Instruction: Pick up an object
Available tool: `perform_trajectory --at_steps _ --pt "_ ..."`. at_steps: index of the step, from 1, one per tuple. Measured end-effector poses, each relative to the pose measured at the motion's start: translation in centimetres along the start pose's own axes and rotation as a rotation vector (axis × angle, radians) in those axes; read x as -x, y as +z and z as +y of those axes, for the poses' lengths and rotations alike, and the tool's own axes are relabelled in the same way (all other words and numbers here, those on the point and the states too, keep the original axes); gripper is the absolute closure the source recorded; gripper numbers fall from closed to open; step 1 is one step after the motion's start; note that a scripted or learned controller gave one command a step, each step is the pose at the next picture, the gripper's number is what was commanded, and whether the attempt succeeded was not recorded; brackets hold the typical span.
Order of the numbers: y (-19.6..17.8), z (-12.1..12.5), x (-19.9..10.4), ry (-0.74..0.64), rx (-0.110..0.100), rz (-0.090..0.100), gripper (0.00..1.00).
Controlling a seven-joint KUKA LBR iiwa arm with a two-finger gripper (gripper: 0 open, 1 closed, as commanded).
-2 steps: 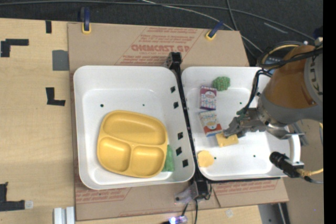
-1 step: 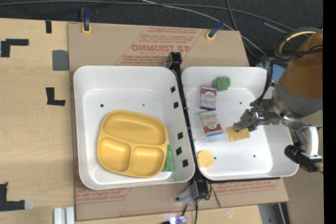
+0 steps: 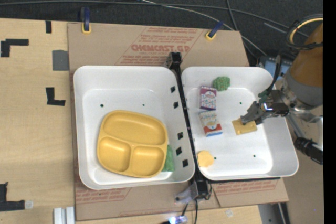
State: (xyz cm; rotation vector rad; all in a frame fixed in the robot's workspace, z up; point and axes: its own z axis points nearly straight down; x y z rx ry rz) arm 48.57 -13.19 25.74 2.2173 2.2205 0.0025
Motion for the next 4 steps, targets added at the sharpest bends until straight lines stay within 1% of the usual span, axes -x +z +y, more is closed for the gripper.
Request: perform_trajectory --at_steps 1,2,3,4 --pt "-0.2 1.5 -5.8 -0.005 -0.005 0.002 1.0" --pt "0.1 2.3 -10.3 -0.003 -0.005 0.001 1.0" --pt "1.8 3.8 -15.3 -0.002 -0.006 0.001 1.0" --pt "1.5 5.4 -20.8 -0.005 -0.005 0.002 1.0"
